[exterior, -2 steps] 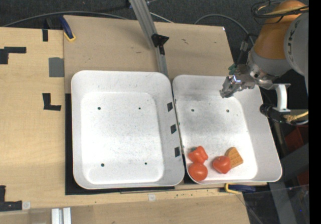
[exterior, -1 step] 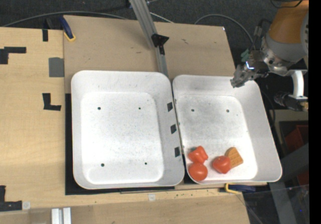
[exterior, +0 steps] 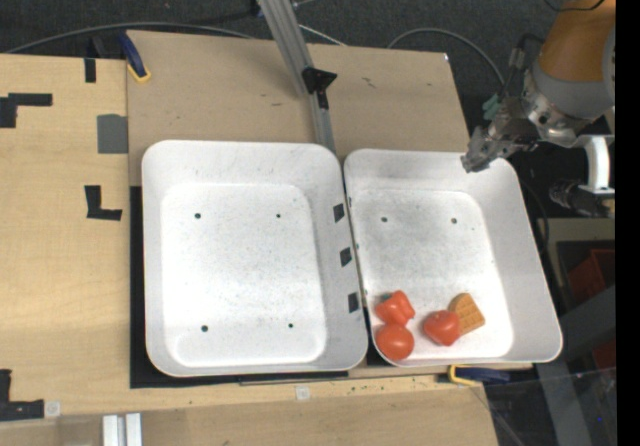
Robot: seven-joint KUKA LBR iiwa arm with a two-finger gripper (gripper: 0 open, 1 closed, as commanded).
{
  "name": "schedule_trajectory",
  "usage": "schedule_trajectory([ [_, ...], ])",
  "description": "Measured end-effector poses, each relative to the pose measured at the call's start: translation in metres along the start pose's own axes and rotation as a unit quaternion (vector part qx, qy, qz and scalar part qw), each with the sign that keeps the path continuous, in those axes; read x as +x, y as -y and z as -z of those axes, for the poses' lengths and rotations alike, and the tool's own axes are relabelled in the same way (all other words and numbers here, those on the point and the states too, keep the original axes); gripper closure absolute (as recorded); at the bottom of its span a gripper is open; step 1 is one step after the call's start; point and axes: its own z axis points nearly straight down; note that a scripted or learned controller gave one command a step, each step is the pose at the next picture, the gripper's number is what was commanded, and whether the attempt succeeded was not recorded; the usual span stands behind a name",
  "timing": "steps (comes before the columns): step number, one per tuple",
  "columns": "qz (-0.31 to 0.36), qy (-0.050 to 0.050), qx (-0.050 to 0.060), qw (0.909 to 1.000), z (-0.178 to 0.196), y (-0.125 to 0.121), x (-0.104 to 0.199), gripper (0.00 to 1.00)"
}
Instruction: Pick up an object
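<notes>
The arm (exterior: pixel 575 44) comes in from the right, grey w/ an orange band, and its hand (exterior: pixel 482 152) hangs over the top-right corner of the right bin (exterior: pixel 520 224) — at the rim, well apart from the objects. The hand is small and dark against the bin edge; whether it is apart or together can't be told, and nothing shows in its grip.

The task's things sit in the right bin's near-left part. A red piece (exterior: pixel 396 308) lies near the bin's left wall; a red ball (exterior: pixel 395 341) sits just below it, close to or touching it, at the bottom rim. To the right, another red piece (exterior: pixel 441 327) lies touching a tan block (exterior: pixel 467 312) — the block is tilted, up and to the right of it.

The left bin (exterior: pixel 240 254) sits beside the right one, rims overlapping along the middle. Both rest on the wooden bench (exterior: pixel 200 84). A grey pole (exterior: pixel 285 29) slants down from the top to the bins' shared upper edge. A blue-yellow clamp (exterior: pixel 135 56) sits at the board's top-left corner.
</notes>
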Motion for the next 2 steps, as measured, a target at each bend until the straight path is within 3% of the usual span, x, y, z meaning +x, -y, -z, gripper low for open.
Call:
schedule_trajectory([
  [2, 0.002, -0.001, 0.002, 1.0000, -0.012, 0.028, 0.108, 1.00],
])
